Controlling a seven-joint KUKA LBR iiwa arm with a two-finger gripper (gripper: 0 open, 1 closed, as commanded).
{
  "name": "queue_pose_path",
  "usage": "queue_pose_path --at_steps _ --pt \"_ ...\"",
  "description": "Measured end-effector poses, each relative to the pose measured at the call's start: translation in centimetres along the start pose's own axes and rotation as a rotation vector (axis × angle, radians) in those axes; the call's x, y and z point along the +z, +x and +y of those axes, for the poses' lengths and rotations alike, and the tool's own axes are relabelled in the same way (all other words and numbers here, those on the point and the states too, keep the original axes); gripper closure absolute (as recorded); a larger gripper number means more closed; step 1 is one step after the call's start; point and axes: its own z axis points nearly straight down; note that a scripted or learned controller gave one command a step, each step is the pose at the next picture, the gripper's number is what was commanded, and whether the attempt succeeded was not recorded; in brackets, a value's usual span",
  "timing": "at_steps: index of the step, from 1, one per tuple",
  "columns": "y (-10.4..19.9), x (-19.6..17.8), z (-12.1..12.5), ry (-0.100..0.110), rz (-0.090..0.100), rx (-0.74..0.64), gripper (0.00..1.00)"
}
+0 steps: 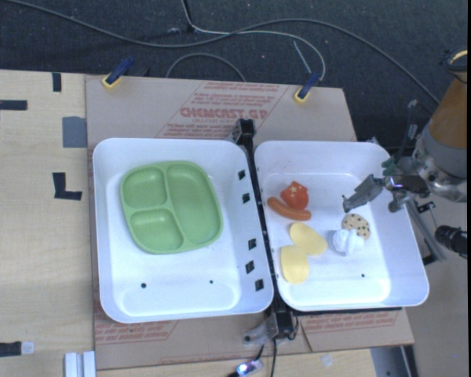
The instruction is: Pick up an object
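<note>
1. Yellow pieces (300, 251) lie toward the near edge of the right bin (400, 289), loose and reachable.
2. Beside them sit a cookie (355, 225), a white lump (345, 242), a sausage (286, 208) and a tomato (296, 194).
3. At the bin's right edge, the hand (377, 195) hangs over these with fingers spread, holding nothing, likely lining up on the cookie.
4. A green tray (171, 206) fills the left bin (110, 289).

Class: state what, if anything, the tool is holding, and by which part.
Nothing. The tool hangs open above the right bin, apart from the cookie below it.

Single overhead camera — slanted down on both bins (102, 234).
</note>
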Motion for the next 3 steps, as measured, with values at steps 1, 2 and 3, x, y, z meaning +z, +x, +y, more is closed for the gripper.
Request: queue_pose_path --at_steps 1,2,3 --pt "0.0 -0.6 0.2 -0.012 -0.002 -0.004 0.0" --pt "0.6 5.3 1.0 -0.007 -0.002 -0.004 0.0" --pt "0.9 9.7 1.1 -0.007 -0.002 -0.004 0.0"
